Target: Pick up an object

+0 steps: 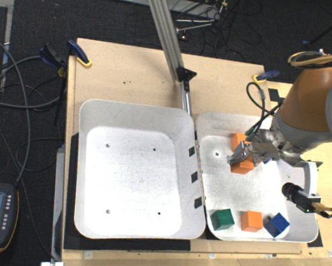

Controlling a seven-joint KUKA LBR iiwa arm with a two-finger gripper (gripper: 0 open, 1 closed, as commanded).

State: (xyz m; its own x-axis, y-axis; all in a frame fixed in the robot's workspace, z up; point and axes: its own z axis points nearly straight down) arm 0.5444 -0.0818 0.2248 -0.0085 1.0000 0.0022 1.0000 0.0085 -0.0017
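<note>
Over the right bin (pixel 296 233), in its upper part, the gripper (pixel 242 157) low above the floor. State of the fingers: cannot tell, hidden under the wrist. Touching the gripper, two orange blocks: one (pixel 237 140) just above it, one (pixel 242 165) just below, partly covered. Along the lower rim, well apart from the gripper, a green cube (pixel 223 218), an orange cube (pixel 252 221), a blue cube (pixel 276 224) in a row. Beside, on the worktop (pixel 131 73), the left bin (pixel 88 151).

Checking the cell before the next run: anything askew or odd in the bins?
Nothing stands out. Green block, orange block and blue block sit in a row in the right bin; gripper is over another orange piece.
</note>
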